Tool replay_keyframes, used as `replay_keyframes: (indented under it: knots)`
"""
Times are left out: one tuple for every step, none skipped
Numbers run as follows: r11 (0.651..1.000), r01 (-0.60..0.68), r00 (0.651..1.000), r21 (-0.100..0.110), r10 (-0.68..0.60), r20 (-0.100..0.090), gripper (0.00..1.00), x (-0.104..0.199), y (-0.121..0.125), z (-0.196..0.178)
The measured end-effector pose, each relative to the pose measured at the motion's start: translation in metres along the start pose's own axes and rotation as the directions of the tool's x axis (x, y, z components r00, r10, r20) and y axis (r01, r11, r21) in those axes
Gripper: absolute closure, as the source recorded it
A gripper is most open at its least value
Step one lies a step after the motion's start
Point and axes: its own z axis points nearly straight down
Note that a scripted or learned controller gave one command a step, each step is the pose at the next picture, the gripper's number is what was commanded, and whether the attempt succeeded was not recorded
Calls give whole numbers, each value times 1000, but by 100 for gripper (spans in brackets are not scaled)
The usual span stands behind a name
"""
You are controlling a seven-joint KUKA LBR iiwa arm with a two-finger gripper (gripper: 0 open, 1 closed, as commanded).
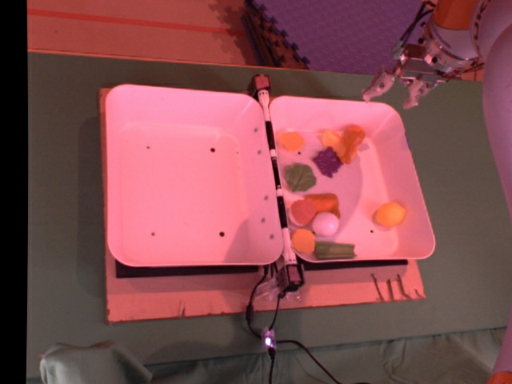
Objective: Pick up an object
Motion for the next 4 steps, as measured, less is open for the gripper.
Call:
replay_keyframes:
  knots:
    - [1000,0,1000,0,0,0,0,0,0,0]
    - [1000,1,1000,7,-1,-1,0,5,-2,59]
    - [1000,2,1000,8,-2,-1,0,8,-5,119]
    - [1000,2,1000,-2,-2,-1,0,9,-2,132]
